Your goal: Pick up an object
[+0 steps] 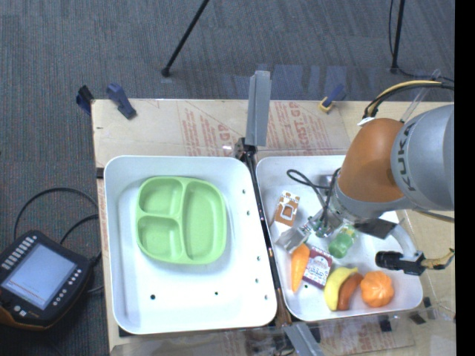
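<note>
My gripper (pixel 310 228) hangs low over the middle of the right bin (pixel 297 170), under the orange wrist band. Just left of it stands a small orange and white box (pixel 287 208). A green object (pixel 343 241) lies right beside the gripper on its right. In front of it lie a carrot (pixel 298 267) and a maroon packet (pixel 318 267). A yellow banana (pixel 336 286), a reddish-brown piece (pixel 349 291) and an orange (pixel 377 289) sit along the bin's front right. The arm hides part of the bin's back right.
The left bin (pixel 122 288) bears a green divided plate (pixel 182 219). A grey upright post (pixel 258 110) stands behind the seam between the bins. A black cable (pixel 300 178) loops in the right bin's back. A teach pendant (pixel 37 277) lies on the floor at left.
</note>
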Robot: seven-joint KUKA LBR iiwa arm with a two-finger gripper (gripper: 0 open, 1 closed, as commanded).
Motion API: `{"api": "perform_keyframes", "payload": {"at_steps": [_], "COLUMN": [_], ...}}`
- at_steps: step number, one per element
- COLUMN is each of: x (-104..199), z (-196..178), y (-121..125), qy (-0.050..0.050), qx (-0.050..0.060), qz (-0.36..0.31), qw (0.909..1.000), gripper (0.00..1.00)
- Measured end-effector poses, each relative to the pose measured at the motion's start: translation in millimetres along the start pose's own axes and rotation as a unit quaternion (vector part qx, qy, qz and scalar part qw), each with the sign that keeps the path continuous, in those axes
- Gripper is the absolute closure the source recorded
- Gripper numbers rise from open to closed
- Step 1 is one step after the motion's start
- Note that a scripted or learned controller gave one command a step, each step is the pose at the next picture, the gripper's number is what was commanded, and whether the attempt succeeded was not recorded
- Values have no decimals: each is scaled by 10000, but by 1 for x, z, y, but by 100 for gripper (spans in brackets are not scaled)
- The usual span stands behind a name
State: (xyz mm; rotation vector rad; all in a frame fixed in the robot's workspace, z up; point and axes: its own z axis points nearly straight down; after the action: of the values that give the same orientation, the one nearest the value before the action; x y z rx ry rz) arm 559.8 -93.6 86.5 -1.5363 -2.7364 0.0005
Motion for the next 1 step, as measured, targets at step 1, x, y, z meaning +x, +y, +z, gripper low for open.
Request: {"api": "perform_keyframes", "payload": {"at_steps": [1], "x": [-1], "z": [-9], "y": [0], "qy": [7], "qx": [0], "qz": [30], "qw": [10000], "gripper": [100]}}
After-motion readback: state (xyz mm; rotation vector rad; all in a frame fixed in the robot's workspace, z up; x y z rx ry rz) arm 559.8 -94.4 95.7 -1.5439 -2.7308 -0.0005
